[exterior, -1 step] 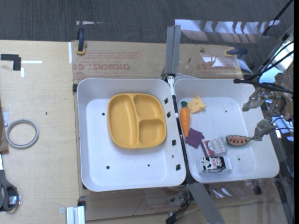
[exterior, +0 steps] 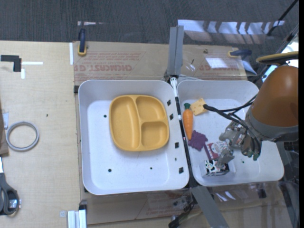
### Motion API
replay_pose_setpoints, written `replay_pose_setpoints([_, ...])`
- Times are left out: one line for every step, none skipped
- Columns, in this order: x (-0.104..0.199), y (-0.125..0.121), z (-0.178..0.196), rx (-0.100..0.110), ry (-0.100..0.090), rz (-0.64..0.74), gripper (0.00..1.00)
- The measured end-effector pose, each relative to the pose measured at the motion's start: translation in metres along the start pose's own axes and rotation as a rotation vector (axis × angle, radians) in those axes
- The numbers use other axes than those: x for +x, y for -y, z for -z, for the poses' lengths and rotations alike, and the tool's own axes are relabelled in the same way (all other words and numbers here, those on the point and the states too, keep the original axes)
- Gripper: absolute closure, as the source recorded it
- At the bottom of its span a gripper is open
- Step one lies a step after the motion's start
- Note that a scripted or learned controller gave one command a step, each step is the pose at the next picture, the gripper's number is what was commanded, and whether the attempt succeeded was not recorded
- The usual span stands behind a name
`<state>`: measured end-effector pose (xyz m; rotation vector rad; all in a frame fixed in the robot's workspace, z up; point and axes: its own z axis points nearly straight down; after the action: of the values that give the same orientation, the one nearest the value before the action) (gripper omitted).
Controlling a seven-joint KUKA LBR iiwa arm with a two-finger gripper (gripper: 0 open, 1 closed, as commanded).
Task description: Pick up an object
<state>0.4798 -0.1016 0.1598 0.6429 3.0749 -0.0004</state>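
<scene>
The right bin (exterior: 266,167) holds several small things. An orange carrot (exterior: 188,121) lies along its left wall, with a yellow cheese wedge (exterior: 199,106) just behind it and a purple piece (exterior: 197,140) in front of it. A small black-and-white item (exterior: 212,167) sits near the front wall, beside a red-and-white packet (exterior: 216,149). My gripper (exterior: 225,156) hangs low over these two, fingers pointing down-left. The arm's orange band and grey wrist cover the bin's right part.
In the left bin (exterior: 95,175) lies a yellow divided plate (exterior: 139,122). A divider bar (exterior: 176,113) separates the two bins. On the bench to the left lie a tape ring (exterior: 21,136) and scissors (exterior: 8,199). Cardboard lies behind the bins.
</scene>
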Motion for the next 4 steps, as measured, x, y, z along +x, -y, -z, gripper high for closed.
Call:
replay_pose_setpoints([-0.035,0.067,0.029,0.000,0.003,0.265,0.00])
replay_pose_setpoints([-0.035,0.059,0.099,0.000,0.004,0.411,0.00])
replay_pose_setpoints([-0.037,0.058,0.108,0.000,0.007,0.413,1.00])
replay_pose_setpoints([-0.037,0.058,0.108,0.000,0.007,0.414,0.00])
